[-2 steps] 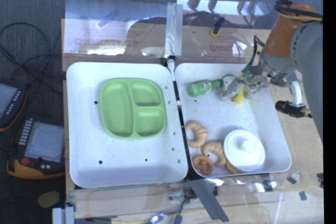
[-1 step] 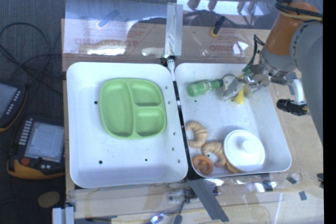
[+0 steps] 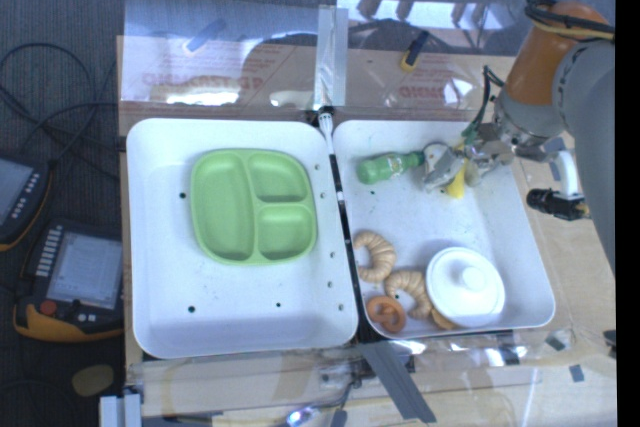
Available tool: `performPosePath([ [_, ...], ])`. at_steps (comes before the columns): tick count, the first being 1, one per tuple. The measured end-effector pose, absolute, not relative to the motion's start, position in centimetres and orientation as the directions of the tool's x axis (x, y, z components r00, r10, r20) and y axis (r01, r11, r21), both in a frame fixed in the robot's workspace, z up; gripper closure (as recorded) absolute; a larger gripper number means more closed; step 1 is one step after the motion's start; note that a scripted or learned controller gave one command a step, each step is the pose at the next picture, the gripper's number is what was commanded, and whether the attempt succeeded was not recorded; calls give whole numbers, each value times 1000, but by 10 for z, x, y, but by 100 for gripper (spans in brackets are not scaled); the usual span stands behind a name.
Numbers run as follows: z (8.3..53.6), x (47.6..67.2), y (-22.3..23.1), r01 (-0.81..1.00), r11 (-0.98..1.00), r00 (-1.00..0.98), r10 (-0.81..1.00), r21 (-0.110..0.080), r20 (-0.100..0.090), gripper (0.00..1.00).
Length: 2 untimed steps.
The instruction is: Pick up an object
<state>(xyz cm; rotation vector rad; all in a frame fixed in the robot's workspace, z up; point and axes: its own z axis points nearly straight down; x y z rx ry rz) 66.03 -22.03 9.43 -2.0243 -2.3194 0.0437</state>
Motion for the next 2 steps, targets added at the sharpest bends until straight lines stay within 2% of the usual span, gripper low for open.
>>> performPosePath([
  [1,100,656,-221,987,138,-136,990,-80,30,100],
  [2,203,665,-176,1000,7,-7,1000,0,-1,100],
])
